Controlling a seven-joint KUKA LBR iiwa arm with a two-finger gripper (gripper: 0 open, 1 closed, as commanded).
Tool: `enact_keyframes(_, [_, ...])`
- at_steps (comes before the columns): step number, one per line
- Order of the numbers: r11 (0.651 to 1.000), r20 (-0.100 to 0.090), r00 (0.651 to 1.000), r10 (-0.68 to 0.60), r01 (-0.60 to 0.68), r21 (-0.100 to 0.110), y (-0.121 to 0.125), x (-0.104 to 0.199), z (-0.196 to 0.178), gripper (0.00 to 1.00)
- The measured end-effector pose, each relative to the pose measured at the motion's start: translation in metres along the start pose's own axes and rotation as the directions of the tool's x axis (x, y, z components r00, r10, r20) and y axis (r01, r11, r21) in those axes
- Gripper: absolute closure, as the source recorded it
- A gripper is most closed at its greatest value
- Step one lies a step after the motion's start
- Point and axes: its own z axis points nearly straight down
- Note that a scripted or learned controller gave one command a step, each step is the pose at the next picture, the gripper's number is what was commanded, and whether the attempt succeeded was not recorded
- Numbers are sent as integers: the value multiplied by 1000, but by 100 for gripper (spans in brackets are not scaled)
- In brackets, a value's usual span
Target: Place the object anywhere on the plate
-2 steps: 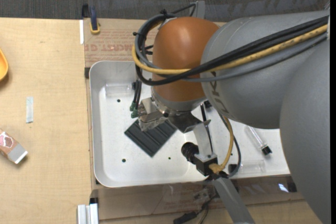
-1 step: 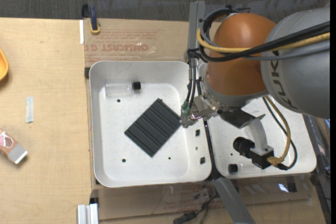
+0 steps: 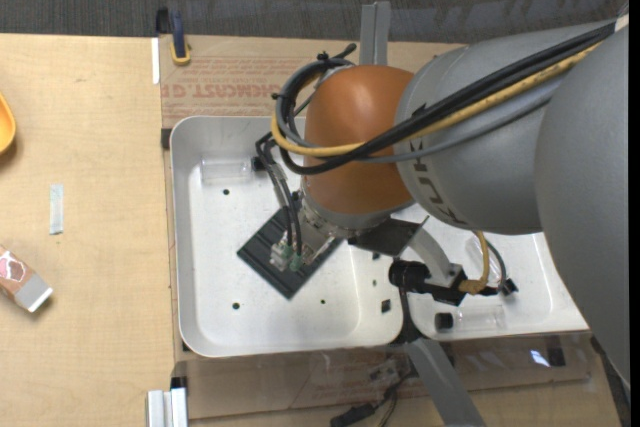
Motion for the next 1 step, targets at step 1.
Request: enact_keyframes(1, [1000,0,1000,0,0,0,0,0,0,0])
